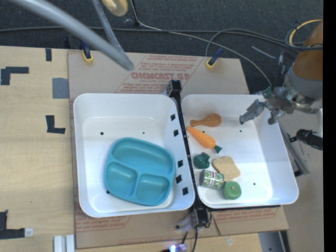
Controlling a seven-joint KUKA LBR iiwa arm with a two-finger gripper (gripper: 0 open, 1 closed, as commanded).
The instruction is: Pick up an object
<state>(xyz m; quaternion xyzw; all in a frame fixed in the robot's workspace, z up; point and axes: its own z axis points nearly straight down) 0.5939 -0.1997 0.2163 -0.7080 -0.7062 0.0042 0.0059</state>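
Two shallow white bins sit side by side on the desk (31, 140), on a sheet of printed cardboard (157, 70). The left bin (89, 114) holds one thing: a teal divided tray (139, 171) with three compartments, lying flat toward the bin's near side.

The right bin (268, 156) holds six small items, all gathered along its left side near the black divider. Farthest back lies one tan drumstick-shaped piece (206, 121). Just in front of it lies one orange carrot (202, 138) with a green tip, set at a slant. Nearer the front sit one dark green lump (201, 160), one tan slice that looks like bread (226, 167), one small can (211, 180) lying on its side with a green patterned label, and one round green piece (231, 190) at the front. The bread, can and round green piece lie close together, touching or nearly so.

The claw (261, 112) hangs over the back right part of the right bin, well apart from all six items. Its two dark fingers (251, 113) are spread apart, with nothing between them. The grey arm with its orange band (310, 62) comes in from the right edge.
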